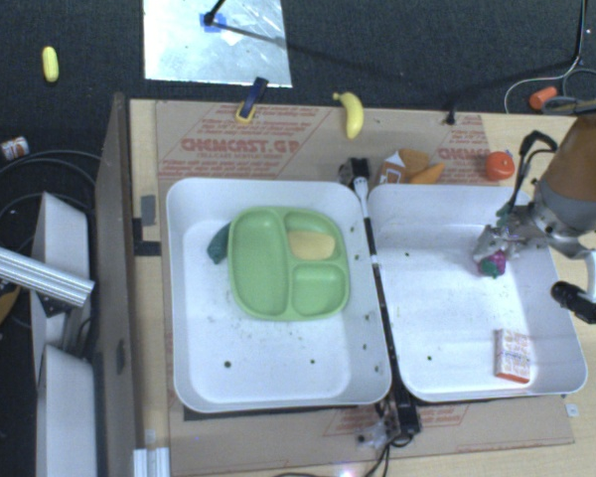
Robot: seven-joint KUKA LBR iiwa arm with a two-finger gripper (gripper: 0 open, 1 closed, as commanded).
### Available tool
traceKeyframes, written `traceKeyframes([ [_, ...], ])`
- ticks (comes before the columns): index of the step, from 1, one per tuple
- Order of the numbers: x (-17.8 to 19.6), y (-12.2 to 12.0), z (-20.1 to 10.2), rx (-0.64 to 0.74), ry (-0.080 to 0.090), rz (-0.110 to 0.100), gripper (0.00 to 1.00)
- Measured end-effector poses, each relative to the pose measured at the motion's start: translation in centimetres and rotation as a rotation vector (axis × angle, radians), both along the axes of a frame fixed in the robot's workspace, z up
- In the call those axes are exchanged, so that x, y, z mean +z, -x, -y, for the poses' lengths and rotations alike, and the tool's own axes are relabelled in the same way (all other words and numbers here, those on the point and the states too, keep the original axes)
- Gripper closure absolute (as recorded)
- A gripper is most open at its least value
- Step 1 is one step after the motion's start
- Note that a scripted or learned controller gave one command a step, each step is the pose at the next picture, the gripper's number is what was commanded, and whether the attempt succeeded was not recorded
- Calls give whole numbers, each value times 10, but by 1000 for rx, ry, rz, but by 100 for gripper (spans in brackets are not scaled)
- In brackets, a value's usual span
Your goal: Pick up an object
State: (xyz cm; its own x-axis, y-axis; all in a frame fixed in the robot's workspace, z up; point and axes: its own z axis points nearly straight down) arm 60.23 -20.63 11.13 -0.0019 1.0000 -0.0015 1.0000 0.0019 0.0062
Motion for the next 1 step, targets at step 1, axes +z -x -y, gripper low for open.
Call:
traceKeyframes([
  [1, -23, -53, -57, 5, 1, -11, 100],
])
